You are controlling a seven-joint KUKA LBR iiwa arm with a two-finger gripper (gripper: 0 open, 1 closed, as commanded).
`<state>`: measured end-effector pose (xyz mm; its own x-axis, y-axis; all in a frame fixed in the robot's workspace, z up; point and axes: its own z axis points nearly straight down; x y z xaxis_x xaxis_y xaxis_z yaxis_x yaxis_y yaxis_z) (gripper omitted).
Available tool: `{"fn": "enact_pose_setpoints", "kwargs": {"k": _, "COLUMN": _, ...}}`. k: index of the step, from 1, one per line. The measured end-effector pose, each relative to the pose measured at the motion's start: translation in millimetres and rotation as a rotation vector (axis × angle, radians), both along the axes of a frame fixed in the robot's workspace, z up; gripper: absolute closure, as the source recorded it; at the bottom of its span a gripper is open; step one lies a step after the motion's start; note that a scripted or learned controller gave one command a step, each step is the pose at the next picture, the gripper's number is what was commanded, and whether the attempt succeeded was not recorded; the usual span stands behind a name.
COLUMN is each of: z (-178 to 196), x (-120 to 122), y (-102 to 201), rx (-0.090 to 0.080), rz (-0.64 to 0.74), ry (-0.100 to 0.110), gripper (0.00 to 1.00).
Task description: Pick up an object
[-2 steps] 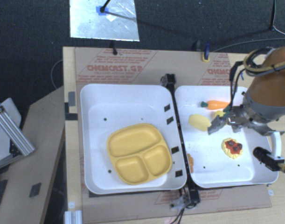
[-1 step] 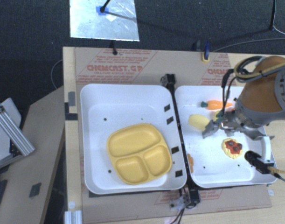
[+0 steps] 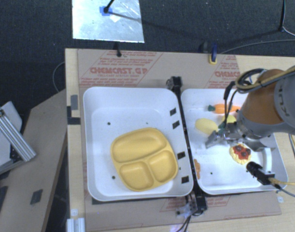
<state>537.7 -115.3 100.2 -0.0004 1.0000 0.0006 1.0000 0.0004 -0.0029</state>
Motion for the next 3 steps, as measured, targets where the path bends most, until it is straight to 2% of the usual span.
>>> {"fn": "enact_pose_setpoints", "kwargs": {"k": 1, "z": -16.3, "x": 0.4, "y": 0.2, "rx": 0.000, "rz": 0.000, "ry": -0.002, "gripper": 0.00}}
{"fn": "enact_pose_setpoints", "kwargs": {"k": 2, "z": -4.0, "x": 1.9, "y": 0.5, "rx": 0.001, "rz": 0.000, "ry": -0.006, "gripper": 1.00}}
{"fn": "enact_pose_setpoints", "kwargs": {"k": 3, "z": 57.1, "x": 0.8, "y": 7.3, "rx": -0.001, "rz": 0.004, "ry": -0.008, "gripper": 1.00}}
